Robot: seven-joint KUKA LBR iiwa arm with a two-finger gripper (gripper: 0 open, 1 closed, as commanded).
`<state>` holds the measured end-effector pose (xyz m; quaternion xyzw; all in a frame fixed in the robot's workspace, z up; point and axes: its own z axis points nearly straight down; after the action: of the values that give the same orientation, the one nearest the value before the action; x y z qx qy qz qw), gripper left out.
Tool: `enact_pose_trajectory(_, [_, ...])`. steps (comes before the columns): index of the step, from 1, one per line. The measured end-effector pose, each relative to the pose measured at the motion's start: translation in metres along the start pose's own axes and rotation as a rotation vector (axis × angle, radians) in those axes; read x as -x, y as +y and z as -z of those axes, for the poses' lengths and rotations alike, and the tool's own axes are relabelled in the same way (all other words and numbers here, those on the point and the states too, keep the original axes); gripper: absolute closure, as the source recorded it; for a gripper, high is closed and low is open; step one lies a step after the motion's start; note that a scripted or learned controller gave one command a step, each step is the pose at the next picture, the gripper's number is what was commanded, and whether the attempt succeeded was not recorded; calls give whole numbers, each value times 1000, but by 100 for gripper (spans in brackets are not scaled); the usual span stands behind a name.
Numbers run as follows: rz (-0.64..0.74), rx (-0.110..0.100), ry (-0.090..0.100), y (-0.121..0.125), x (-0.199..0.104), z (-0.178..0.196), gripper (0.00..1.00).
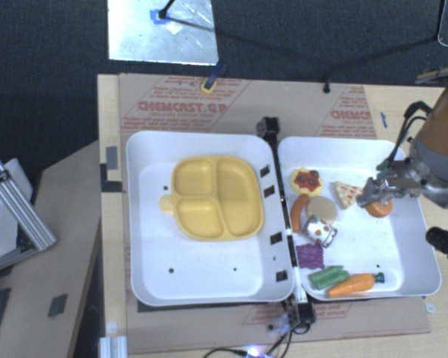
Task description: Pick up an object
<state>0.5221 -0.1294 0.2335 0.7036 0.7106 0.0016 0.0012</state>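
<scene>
The right bin (411, 259) holds several toy foods: a small round pizza (307, 179), a pizza slice (348, 193), a sausage (297, 212), a tan disc (322, 208), a red-and-white can (321, 233), a purple piece (310, 256), a green pod (327, 277), a carrot (353, 283) and an orange piece (380, 208). My gripper (375, 194) hangs low over the bin's right part, right above the orange piece and beside the pizza slice. Its fingertips blur into the orange piece.
The left bin (149, 259) holds a yellow three-compartment plate (213, 198). A black divider with clips (278, 200) runs between the bins. The arm (437, 151) comes in from the right. A dark part of it (444, 243) sticks out near the right bin's edge.
</scene>
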Motion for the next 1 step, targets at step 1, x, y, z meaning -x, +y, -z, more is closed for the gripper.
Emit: enact_pose_trajectory(1, [-1,-3,1,-4,-52,-2,100])
